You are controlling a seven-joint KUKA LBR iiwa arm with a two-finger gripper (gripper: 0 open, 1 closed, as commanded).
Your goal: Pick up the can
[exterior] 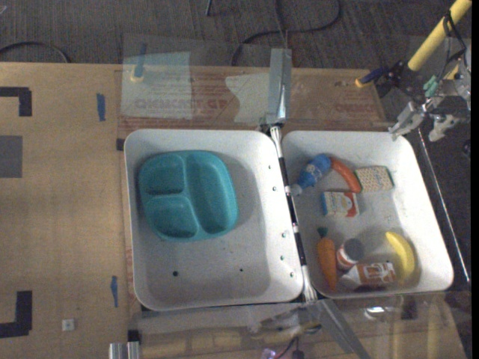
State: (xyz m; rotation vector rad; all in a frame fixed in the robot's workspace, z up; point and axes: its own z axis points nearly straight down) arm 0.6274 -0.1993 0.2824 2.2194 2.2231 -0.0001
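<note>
The can [349, 254] is small, with a grey top and a red and white label. It stands in the front part of the right bin [428, 200], between a carrot [327, 262] and a banana [403, 254]. A white and orange carton [370, 274] lies against its front side. My gripper [420, 128] hovers over the bin's back right corner, well away from the can. Its two pale fingers are spread open with nothing between them.
The right bin also holds a blue toy [313, 170], a red-orange sausage [346, 175], a cracker box [373, 178] and a small carton [340, 203]. A teal divided plate [187, 194] lies in the left bin [224, 275]. A metal divider [287, 208] separates the bins.
</note>
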